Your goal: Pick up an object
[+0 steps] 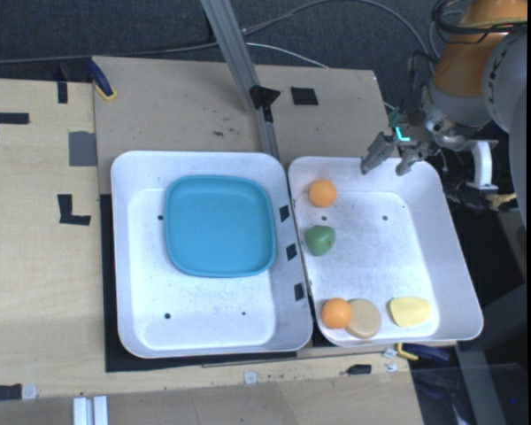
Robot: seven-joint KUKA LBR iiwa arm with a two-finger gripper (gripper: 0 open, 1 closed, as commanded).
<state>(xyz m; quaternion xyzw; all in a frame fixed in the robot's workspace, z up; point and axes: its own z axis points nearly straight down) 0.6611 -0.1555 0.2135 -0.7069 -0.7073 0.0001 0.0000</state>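
While our pincer (388, 160) hangs open and holds nothing above the far edge of the right bin (456, 264), we see an orange ball (322, 193) near it and a green ball (319, 239) just behind.

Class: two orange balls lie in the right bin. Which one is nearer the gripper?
The orange ball at the bin's far end, just above the green object. The other orange ball lies at the near edge, far from the gripper.

no readable text, labels or numbers
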